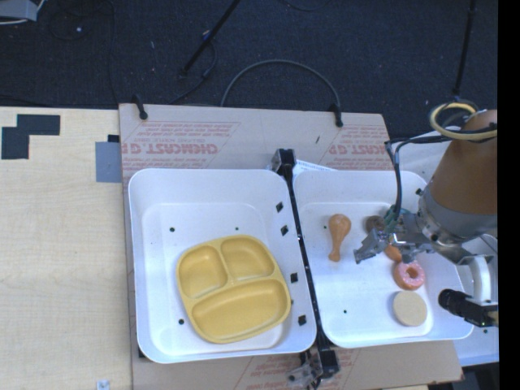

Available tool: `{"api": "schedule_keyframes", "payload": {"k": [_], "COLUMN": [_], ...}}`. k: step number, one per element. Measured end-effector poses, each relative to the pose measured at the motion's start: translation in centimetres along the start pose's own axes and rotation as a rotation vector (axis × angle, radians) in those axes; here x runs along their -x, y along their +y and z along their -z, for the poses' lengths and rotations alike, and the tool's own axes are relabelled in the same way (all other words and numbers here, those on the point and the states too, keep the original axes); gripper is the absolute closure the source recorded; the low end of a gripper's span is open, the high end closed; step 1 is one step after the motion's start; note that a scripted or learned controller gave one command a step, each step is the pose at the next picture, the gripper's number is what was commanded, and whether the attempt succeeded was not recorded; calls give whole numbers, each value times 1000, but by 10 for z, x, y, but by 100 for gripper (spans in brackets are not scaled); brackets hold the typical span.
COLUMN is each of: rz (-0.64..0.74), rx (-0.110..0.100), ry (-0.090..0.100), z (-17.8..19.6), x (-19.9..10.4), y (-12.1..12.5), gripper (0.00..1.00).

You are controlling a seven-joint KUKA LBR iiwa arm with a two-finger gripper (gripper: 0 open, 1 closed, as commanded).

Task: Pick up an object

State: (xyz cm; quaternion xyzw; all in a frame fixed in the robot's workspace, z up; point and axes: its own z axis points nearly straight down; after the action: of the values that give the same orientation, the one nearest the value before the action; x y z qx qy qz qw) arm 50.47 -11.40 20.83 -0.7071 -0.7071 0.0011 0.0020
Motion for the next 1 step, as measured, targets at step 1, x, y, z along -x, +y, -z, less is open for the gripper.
{"api": "schedule_keyframes", "payload": {"k": [1], "rz": [0], "rx": [-4], "ry": [1], "z": [-45], "x": [4], "y": [-4], "gripper": [0]}}
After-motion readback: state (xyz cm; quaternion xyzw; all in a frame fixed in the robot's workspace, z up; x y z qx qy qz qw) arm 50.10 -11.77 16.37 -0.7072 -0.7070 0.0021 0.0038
